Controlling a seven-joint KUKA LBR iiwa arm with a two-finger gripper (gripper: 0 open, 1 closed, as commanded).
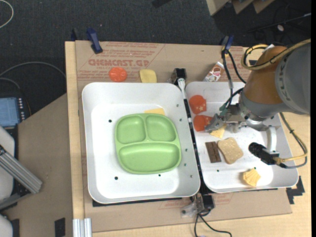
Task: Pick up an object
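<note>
The arm reaches into the right bin (276,181), its tool (220,124) low over a pale yellow wedge (217,132) just beside the lower red tomato (200,122); I cannot tell how its fingers stand. A second tomato (197,102) sits toward the table's far edge. A bread slice (230,150) and brown bar (213,152) lie nearer. The green divided plate (147,143) fills the left bin (94,132).
</note>
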